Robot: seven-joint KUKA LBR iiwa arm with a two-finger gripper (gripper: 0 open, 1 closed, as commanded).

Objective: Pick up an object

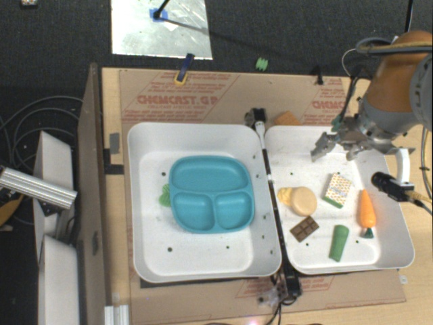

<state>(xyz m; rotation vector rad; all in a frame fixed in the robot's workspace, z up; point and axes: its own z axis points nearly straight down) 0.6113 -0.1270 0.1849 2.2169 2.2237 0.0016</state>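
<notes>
In the right bin [392, 252] lie a tan round bun [300, 200], a brown chocolate bar [304, 229], a green cylinder [338, 242], an orange carrot [366, 210] and a small patterned box [338, 189]. My gripper [334, 152] hangs over the back part of this bin, behind the patterned box and apart from it. Its fingers are spread open with nothing between them.
The left bin [145, 181] holds a blue divided plate [211, 193] with a small green item [165, 195] at its left edge. A black ridge [266, 175] separates the two bins. A black fitting [387, 184] on the arm sticks out over the right bin near the carrot.
</notes>
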